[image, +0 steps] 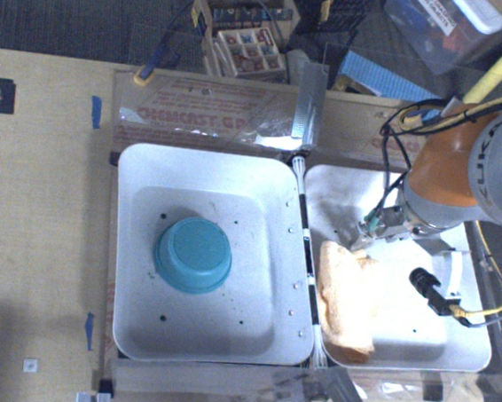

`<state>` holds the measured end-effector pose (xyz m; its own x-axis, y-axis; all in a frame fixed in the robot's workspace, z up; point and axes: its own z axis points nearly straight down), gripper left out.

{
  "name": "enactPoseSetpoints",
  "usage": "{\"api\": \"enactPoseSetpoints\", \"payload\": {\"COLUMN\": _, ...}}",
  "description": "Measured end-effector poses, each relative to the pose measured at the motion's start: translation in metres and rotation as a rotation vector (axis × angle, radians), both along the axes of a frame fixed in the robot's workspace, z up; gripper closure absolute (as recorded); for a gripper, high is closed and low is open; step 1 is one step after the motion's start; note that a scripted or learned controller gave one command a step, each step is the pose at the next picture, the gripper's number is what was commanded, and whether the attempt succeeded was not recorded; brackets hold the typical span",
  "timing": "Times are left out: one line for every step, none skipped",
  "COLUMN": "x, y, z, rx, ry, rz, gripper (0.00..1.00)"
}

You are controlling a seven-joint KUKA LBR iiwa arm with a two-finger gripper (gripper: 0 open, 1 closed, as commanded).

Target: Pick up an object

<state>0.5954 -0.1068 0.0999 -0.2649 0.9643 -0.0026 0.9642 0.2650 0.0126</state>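
Camera view: teal bowl [194, 254] sat in L bin [146, 185]; tan item [348, 299] lay in R bin [423, 343]; gripper [364, 241] was at item's top edge, grip state couldn't be told.

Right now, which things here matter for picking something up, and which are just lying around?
For the job:
pincer
tan cloth, in the right bin
blue bowl, in the left bin

Lying about:
plastic bag, behind the bins
wooden box, farther back
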Motion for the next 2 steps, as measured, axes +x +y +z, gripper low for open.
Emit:
{"api": "enactPoseSetpoints", "payload": {"x": 0.000, "y": 0.000, "z": 0.000, "rx": 0.000, "ry": 0.000, "rz": 0.000, "gripper": 0.00}}
{"api": "enactPoseSetpoints", "payload": {"x": 0.001, "y": -0.001, "z": 0.011, "rx": -0.001, "ry": -0.004, "rz": -0.003, "gripper": 1.00}}
